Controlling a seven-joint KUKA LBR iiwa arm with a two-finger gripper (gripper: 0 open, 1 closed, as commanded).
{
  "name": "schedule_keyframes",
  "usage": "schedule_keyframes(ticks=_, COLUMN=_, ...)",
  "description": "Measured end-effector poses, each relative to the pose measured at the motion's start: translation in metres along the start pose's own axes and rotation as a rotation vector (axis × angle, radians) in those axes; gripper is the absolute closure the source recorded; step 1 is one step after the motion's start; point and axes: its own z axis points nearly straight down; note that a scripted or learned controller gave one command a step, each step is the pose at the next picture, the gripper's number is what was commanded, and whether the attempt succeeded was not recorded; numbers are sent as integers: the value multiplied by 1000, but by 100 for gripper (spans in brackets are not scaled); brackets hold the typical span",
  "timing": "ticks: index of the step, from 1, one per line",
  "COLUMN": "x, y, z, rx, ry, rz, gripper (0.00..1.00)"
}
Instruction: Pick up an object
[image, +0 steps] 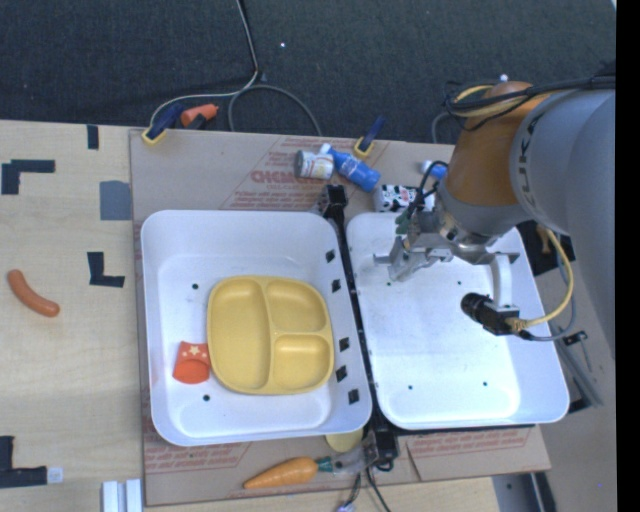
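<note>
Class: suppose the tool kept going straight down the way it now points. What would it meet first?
Probably the bare floor of the right bin. The tool hangs over its upper left part with nothing visible beneath, though its height above is unclear.

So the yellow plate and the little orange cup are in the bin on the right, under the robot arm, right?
Not quite. The camera view shows the yellow plate and the little orange cup in the left bin, not the right one. The robot arm is over the right bin, away from them.
</note>
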Motion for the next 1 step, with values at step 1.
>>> schedule_keyframes(ticks=1, x=-4, y=0, z=-1, rx=-1, ry=-1, rz=4, gripper=0)
